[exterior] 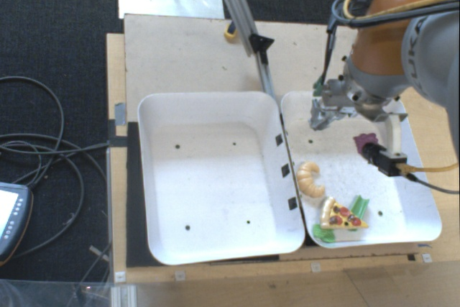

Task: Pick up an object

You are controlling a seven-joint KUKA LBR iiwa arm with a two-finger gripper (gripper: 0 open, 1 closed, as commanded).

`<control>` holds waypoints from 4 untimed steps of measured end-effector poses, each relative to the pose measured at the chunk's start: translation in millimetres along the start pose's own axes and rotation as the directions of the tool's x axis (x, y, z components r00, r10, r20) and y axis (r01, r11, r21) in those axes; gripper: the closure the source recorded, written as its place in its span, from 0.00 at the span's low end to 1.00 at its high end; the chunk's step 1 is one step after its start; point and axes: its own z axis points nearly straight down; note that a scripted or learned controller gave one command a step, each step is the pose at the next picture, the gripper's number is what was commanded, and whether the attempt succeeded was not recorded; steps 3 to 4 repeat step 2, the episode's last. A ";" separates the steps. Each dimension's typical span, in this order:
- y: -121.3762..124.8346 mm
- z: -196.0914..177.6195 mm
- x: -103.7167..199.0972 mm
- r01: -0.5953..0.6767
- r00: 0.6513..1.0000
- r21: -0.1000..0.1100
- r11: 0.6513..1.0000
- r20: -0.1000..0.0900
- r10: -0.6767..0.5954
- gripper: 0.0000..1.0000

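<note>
Hand [321,118] hovers over the right bin [424,223]'s far end; we cannot tell its state. Nothing picked: croissant [310,179] and pizza slice [343,215] lie near the tabletop's front edge.

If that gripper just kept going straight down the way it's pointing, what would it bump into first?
Probably the bare floor of the right bin. The gripper hangs above the croissant in the picture, apparently clear of it, though depth is uncertain.
</note>
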 end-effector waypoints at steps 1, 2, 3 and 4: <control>27.0 -9.9 45.8 -0.001 1.000 0.000 1.000 0.000 0.001 1.00; 62.4 -9.9 86.8 -0.002 1.000 0.000 1.000 0.002 0.002 1.00; 62.4 -9.9 86.8 -0.002 1.000 0.000 1.000 0.002 0.002 1.00; 62.4 -9.9 86.8 -0.002 1.000 0.000 1.000 0.002 0.002 1.00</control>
